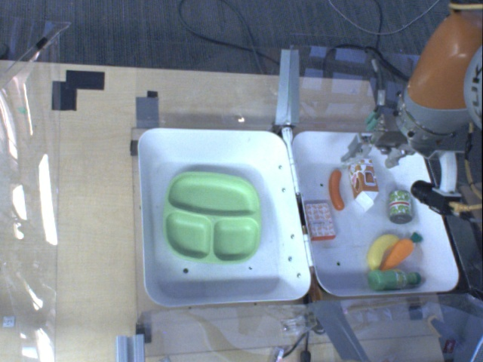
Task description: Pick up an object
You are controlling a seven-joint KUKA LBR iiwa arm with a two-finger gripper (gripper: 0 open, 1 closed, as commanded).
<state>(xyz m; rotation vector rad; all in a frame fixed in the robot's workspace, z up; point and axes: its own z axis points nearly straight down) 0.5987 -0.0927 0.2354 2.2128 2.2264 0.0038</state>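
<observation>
Table (90,202): pale wood top, carrying two shallow white bins side by side, with black tape marks near its far left corner.

Left bin (151,277): holds one green tray (213,216) with three compartments, one long at the far side and two smaller at the near side. It lies flat, roughly at the bin's middle.

Right bin (332,277): holds the loose items.
- Sausage (336,189): orange-red, lying lengthwise in the far left part of the bin.
- Small carton (364,181): orange and white, just right of the sausage, directly under the gripper.
- Flat packet (320,221): pink and white, against the bin's left wall, nearer than the sausage.
- Can (400,206): green label, near the right side, apart from the carton.
- Banana (379,250): yellow, in the near right part.
- Carrot (400,252): orange with a green top, touching the banana on its right side.
- Green bottle (394,280): lying on its side along the near wall, just beside the banana and carrot.

Arm: grey with orange band (445,59), reaching in from the right over the far part of the right bin.

Gripper (375,151): fingers spread wide apart, hanging just above the top of the small carton; nothing sits between them.
</observation>
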